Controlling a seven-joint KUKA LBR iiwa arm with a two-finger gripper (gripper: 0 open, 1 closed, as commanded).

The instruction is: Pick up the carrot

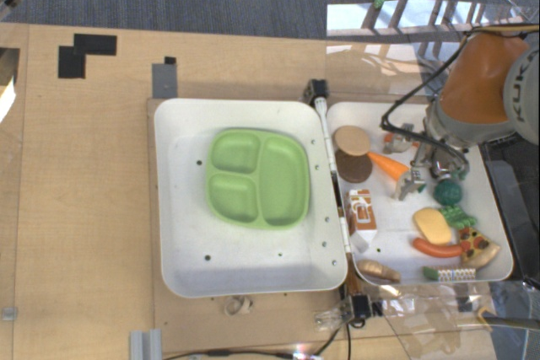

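Observation:
The carrot [387, 164] is a small orange cone lying in the right bin [498, 206], just right of a brown cylinder [353, 153], with its tip pointing left. My gripper [411, 181] hangs low over the bin at the carrot's thick right end. Its two silver fingers [402, 188] stand apart, so it is open. The carrot lies on the bin floor beside the fingers, not between them. The grey arm with its orange band [481, 84] comes in from the upper right.
The right bin also holds an orange-and-white carton [363, 209], a yellow piece [432, 223], a red sausage [437, 248], green broccoli [449, 195], a pizza slice [477, 249] and a brown roll [380, 271]. A green divided plate [257, 178] lies in the left bin [181, 265].

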